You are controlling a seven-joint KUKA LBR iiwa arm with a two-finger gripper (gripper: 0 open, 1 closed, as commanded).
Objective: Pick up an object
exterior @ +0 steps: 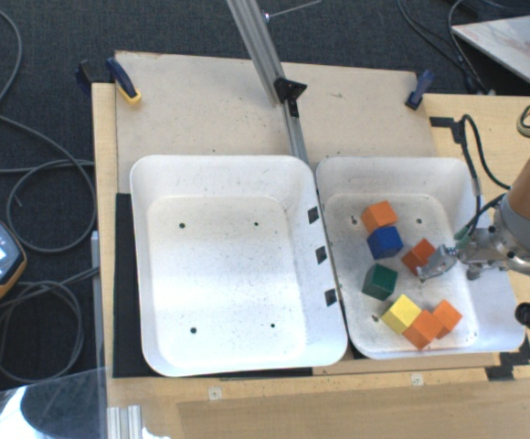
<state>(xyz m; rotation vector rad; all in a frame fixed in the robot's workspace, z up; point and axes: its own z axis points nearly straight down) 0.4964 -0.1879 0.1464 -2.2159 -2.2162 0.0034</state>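
Fingers at the gripper (435, 265): whether parted or closed cannot be told from this angle, and no object is seen held between them. Left bin (146, 176), toward the bench's left edge, bears no blocks. Right bin (338, 176) carries all the candidates: green block (380, 282), orange block (379, 215), blue block (385, 241), yellow block (400, 314), red-orange block (418, 253) and a further orange pair (434, 324) by the bin's front edge. The gripper sits low over the bin's right half, its tip touching or just beside the red-orange block. Assessment: approach made, grasp unconfirmed, lift outstanding; every block rests on the bin floor.
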